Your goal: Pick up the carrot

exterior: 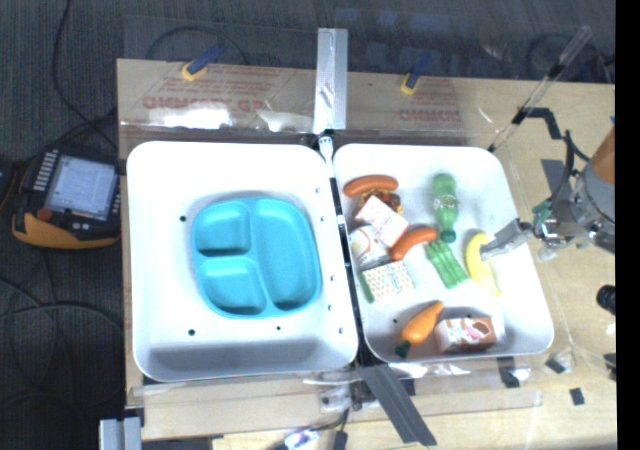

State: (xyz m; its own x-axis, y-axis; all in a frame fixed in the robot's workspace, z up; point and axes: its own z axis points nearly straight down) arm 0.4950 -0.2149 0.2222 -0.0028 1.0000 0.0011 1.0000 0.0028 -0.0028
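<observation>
carrot | orange, green stub end | lying tilted | right bin, near front wall

Can't really read anything here. The clear sheets behind the bins have red printing, and the little boxes in the right bin have labels, but it's all too blurry.

One fixed camera looks down, slightly slanted, perhaps from mid-height, on both bins.

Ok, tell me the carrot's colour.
Orange, with a green tip at its lower end, in the camera view: carrot, near the front of the right bin.
</observation>
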